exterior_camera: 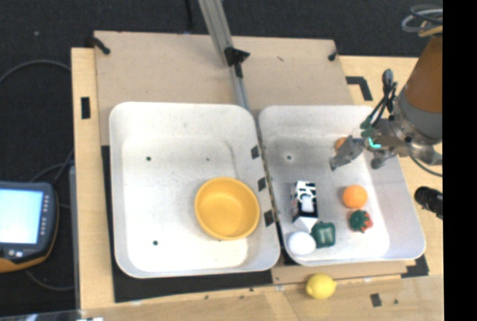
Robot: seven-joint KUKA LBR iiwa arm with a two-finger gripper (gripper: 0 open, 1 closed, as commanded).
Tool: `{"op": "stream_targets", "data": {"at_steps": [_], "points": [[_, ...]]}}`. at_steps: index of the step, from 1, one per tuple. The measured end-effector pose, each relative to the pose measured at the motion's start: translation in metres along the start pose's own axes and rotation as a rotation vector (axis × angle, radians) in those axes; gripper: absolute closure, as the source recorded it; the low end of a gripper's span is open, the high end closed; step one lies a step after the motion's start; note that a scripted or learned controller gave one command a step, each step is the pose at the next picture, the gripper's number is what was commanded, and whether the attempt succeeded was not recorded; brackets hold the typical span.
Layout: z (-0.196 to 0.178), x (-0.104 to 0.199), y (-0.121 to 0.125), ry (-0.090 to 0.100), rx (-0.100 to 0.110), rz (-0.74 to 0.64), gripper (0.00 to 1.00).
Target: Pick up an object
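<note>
gripper [363,153] sits over the upper right part of the right bin [298,122], arm [425,92] coming in from the right edge of the frame. fingers look spread apart: one grey finger [345,156] angles down-left, the other sits to its right near the bin's right side. nothing visibly between them. a small orange bit [340,142] shows just at the upper edge of the left finger, touching or just behind it, can't tell which, and can't tell what it is.

objects in the right bin, all in the lower half: orange ball [355,196] below the gripper, clear of the fingers. red and green strawberry-like toy [361,221] just under it. black and white block [305,199] near the bin's middle, with a dark green piece [323,234] and a white ball [301,243] below it, those two about touching, near the bin's bottom rim.

left bin [149,133] has a yellow bowl [226,208] at its lower right, upright, open side up.

yellow lemon-like fruit [320,286] lies outside the bins on the worktop [164,66], just under the right bin's bottom edge.

grey metal pole [212,3] runs from top centre of the frame down toward the gap between the bins. a screen device [26,223] sits at the lower left edge, off the worktop.
</note>
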State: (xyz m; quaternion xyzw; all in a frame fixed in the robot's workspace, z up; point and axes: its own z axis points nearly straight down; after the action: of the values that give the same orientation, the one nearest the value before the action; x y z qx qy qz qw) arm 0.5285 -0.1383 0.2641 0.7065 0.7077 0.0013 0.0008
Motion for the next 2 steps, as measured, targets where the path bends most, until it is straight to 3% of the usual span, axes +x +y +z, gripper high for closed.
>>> {"op": "stream_targets", "data": {"at_steps": [2], "points": [[0.085,-0.003,-0.004,-0.003,0.006,0.003,0.0]]}}
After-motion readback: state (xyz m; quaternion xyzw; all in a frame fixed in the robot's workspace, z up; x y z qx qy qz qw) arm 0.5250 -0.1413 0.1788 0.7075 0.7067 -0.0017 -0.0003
